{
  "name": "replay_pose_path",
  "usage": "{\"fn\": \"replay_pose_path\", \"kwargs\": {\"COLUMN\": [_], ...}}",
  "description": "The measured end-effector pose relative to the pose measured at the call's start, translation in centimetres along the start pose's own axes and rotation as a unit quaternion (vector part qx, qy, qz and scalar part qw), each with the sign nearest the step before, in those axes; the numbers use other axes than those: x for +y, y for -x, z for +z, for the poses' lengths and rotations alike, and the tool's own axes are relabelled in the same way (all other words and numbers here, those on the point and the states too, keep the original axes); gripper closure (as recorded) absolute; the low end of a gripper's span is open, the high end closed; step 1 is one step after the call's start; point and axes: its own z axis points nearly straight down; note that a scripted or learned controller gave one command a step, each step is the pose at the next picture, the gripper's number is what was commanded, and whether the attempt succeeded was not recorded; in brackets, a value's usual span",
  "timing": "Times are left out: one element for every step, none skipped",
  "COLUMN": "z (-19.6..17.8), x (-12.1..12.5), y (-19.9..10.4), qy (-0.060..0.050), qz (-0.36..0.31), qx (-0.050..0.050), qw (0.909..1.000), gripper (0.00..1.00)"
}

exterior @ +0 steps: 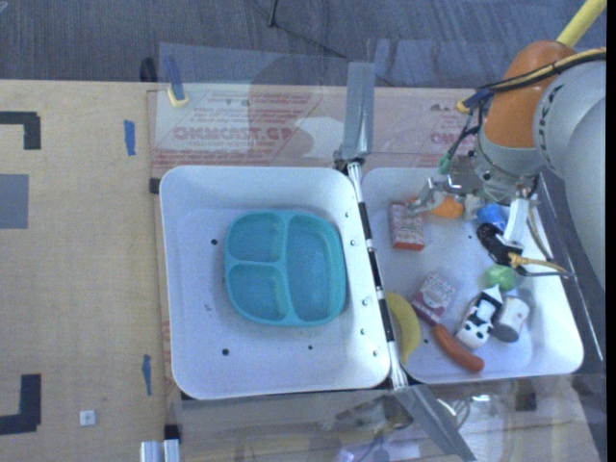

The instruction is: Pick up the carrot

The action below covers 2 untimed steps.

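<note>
**Over the right bin's far side, gripper by the carrot**

Over the right bin [568,349], the gripper [435,195] is hovering; I cannot tell its state; the carrot [447,207] is lying just beside it, seemingly touching; a red packet [407,226] is sitting just below-left; a banana [404,323] and sausage [457,348] are lying well nearer the camera.

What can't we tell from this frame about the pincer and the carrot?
- Pincer: small and blurred in the camera view; finger state unreadable.
- Carrot: partly covered by the pincer; contact unclear.
- Items under the arm's cables, the blue piece and green ball: partly hidden, shapes unclear.
- Pink packet: print too small to read.
</note>
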Motion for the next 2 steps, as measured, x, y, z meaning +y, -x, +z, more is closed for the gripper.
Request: {"fn": "replay_pose_path", "kwargs": {"z": [-0.6,-9.0], "x": [-0.3,-0.7], "y": [0.1,-10.8], "qy": [-0.006,0.008], "qz": [-0.001,0.08], "qx": [-0.003,-0.005], "qw": [1.0,0.9968], "gripper": [1.0,1.0]}}
